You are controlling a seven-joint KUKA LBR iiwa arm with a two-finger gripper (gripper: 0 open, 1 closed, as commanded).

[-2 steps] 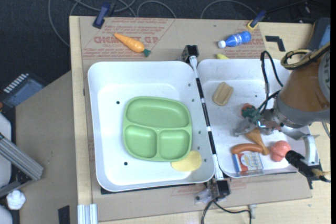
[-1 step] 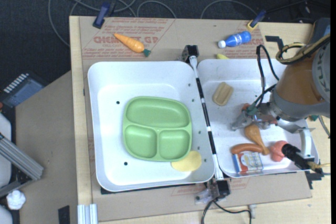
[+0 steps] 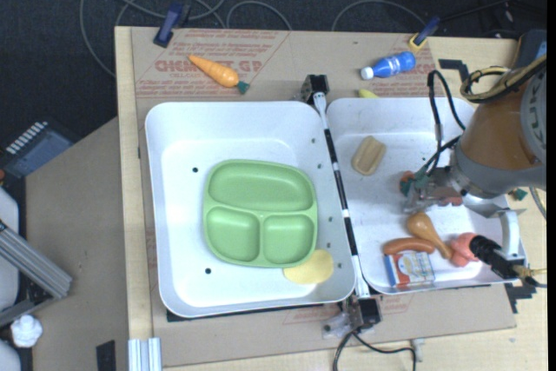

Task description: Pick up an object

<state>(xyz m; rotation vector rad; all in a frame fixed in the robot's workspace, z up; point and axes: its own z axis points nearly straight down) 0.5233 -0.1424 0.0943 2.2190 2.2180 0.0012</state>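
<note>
Only readable-ish text: big reddish print on cardboard (image 3: 261, 56) under bins, upside-ish and half hidden by left bin (image 3: 165, 187). Looks like "GR..." something, rest cut off, can't make out full word. Small box (image 3: 415, 269) in right bin has label, too tiny to read.

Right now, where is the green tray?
In the camera view, the green tray lies flat in the middle of the left bin. A pale yellow piece rests against its near right corner, by the divider between the bins.
</note>
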